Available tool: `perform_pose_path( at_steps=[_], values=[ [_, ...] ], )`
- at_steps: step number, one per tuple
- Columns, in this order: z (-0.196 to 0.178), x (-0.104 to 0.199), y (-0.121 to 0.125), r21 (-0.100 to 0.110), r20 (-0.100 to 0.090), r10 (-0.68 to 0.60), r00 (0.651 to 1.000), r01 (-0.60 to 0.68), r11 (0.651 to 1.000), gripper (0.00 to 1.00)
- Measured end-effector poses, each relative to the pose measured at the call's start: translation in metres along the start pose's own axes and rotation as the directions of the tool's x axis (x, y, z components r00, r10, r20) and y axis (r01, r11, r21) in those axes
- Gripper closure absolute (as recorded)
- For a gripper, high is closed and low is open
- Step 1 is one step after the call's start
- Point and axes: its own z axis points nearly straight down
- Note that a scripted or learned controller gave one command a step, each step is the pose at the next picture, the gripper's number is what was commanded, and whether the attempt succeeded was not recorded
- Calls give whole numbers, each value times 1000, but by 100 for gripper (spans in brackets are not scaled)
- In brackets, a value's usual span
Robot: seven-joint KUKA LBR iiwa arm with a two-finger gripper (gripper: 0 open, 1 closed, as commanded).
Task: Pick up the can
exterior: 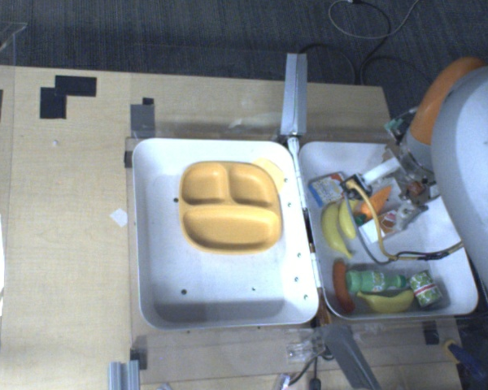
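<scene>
The can is small, green and white, and lies on its side near the front right corner of the right bin. My gripper hangs over the middle of that bin, behind the can and clearly apart from it. It hovers over a small orange item. The grey arm with its orange band comes in from the right.
The right bin also holds a banana, a blue and white packet, a green packet, a second banana and a red item. A yellow and black cable loops over them. A yellow divided tray sits in the left bin.
</scene>
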Motion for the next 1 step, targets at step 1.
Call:
perform_pose_path(
  at_steps=[1],
  values=[
    [22,41,50,-16,-24,95,995,-96,995,0]
  ],
)
